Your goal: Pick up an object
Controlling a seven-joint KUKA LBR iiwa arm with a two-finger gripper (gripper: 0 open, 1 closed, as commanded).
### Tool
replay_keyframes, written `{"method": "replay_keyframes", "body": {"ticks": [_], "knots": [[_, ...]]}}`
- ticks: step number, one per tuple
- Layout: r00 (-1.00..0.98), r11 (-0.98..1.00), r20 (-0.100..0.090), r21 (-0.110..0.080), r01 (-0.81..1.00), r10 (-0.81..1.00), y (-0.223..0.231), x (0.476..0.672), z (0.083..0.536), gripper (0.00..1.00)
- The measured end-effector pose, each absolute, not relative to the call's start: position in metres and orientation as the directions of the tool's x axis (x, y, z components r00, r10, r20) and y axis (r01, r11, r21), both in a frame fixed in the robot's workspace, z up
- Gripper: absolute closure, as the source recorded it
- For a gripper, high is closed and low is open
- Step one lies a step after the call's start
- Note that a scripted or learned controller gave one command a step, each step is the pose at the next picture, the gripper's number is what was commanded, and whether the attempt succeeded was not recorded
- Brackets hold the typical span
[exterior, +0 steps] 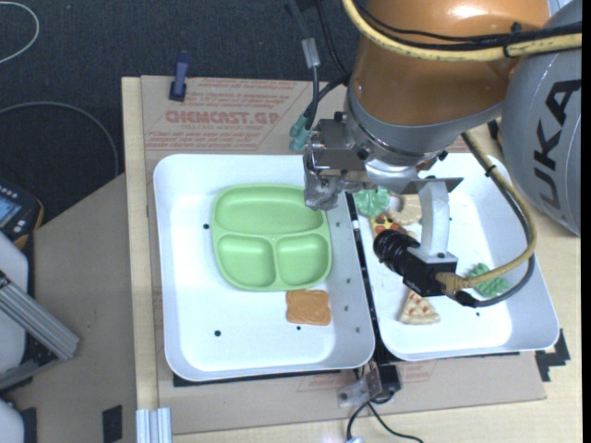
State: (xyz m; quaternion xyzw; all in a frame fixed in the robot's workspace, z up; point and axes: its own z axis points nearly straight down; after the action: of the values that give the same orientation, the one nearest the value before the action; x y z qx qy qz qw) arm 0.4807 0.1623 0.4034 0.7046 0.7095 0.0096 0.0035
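My gripper (391, 209) hangs under the big orange-banded wrist, low over the far left corner of the right bin (517, 332). The arm's body covers most of it. Just beneath it lie a teal toy piece (373, 199) and a yellow-and-red toy food piece (399, 216), both partly hidden. A pizza slice (420, 310) lies near the right bin's front. A green leafy toy (490, 282) rests toward its right side. In the left bin (185, 275) sit a green divided plate (271, 236) and a slice of toast (307, 307).
A black fitting with a yellow cable (413, 264) hangs from the arm across the right bin's middle. The ridge where the two bins meet (360, 275) runs just left of the gripper. A cardboard sheet (222, 113) lies beyond the bins.
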Motion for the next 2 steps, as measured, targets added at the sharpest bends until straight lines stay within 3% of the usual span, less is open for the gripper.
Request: {"method": "replay_keyframes", "body": {"ticks": [1,2], "knots": [[-0.002,0.002,0.000,0.003,1.000,1.000,0.160,0.480,0.405,1.00],[-0.003,0.003,0.000,0.005,1.000,1.000,0.161,0.480,0.415,1.00]]}}
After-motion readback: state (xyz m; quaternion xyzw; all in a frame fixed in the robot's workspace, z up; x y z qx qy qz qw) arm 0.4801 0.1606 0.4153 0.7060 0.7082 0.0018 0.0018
